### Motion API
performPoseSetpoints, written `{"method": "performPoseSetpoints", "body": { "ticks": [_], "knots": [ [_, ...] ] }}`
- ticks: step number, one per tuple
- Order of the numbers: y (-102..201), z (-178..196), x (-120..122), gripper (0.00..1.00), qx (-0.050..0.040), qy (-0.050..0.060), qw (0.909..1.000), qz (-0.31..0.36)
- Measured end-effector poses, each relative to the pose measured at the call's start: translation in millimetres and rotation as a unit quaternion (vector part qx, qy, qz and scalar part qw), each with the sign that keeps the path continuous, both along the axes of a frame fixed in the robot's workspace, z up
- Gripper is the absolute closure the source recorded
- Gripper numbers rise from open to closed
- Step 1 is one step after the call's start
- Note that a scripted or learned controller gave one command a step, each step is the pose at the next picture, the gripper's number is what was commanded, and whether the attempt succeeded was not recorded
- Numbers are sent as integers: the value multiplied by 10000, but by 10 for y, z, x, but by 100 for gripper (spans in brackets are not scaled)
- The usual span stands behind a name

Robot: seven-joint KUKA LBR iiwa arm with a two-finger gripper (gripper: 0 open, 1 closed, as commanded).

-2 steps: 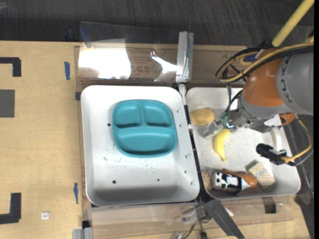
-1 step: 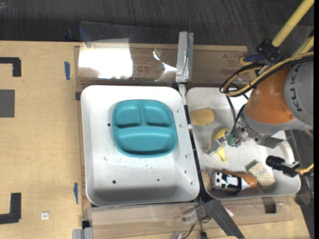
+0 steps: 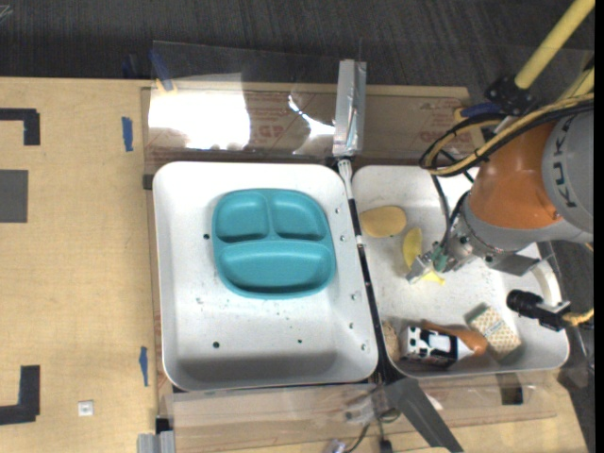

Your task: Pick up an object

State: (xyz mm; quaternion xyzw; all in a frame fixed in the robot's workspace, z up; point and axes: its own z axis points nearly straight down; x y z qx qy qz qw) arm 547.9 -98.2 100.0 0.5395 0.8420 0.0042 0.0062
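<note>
Your hand [image 3: 427, 270] is low in the right bin [image 3: 538, 352], at the lower end of the yellow banana-shaped piece [image 3: 413, 249]. Can't tell from this angle whether it's spread or pressed together, or whether it has the piece pinched; contact itself is unclear.

Around it, same bin: tan rounded lump [image 3: 382, 221] just up-left of the banana piece, near the divider. Below the hand, along the near wall: black-and-white toy [image 3: 429, 344], an orange-brown item [image 3: 464, 336] touching it, and a patterned block [image 3: 494, 329] just to its right.

Left bin [image 3: 179, 253] holds a teal divided plate [image 3: 274, 242], well apart from the hand. Cables [image 3: 462, 140] loop above the orange wrist band [image 3: 510, 192].
</note>
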Motion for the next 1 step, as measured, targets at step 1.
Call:
{"method": "performPoseSetpoints", "body": {
  "ticks": [1],
  "knots": [
    [706, 1224, 230, 100, 8, 13, 9999, 104]
  ]
}}
